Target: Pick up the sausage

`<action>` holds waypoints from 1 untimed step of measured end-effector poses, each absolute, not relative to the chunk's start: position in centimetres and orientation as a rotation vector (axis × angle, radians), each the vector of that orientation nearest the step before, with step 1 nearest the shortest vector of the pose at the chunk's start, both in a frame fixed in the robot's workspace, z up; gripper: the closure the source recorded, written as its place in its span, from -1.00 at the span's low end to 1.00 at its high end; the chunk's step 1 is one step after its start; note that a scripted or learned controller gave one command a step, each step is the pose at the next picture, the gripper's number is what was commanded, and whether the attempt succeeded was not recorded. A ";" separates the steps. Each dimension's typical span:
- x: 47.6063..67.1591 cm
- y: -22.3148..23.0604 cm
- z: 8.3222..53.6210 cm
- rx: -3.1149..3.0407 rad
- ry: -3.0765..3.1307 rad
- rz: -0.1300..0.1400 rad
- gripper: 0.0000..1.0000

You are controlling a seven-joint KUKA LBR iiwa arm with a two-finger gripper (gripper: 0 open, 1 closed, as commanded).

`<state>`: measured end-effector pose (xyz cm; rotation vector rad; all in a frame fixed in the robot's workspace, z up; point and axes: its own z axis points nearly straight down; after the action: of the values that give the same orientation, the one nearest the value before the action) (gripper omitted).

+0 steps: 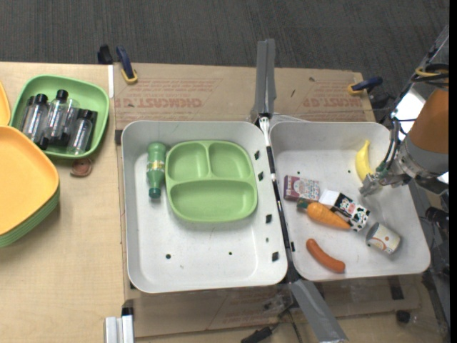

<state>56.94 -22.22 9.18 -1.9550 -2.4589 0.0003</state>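
Table (71, 291): pale wood top, with a sheet of brown cardboard (214, 95) under the two bins, held at the far edge by clamps; dark carpet beyond.

Left bin (207, 266): white, shallow. Holds a green divided plate (211, 180), three compartments, lying flat at the centre, and a green bottle (155, 168) on its side just left of the plate.

Right bin (335, 138): white, shallow, joined to the left bin along a metal rail.

Arm (432, 131): grey with orange band, entering from the right over the right bin's right side.

Stack of yellow plates (25, 184): far left on the table.

Green square dish (61, 115): far left, holding several small dark-capped bottles.

Jaws (373, 184): low over the right bin, right of centre, near the banana; too small to tell whether apart or together, nothing seen between them.

Banana (363, 160): right bin, far right part.

Carrot (327, 216): right bin, centre, lying slantwise.

Sausage (325, 256): red-brown, near part of the right bin, lying flat, well apart from the jaws, just nearer than the carrot.

Small purple box (301, 188): right bin, left of centre.

Black-and-white carton (350, 209): just beside the carrot's right end.

White cup (383, 239): on its side, near right corner.
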 end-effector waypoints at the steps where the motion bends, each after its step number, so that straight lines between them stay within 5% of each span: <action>1: 51.8 -22.2 10.9 -1.721 -2.628 -0.001 1.00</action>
<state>51.80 -22.21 10.87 -1.7207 -2.6280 -0.0007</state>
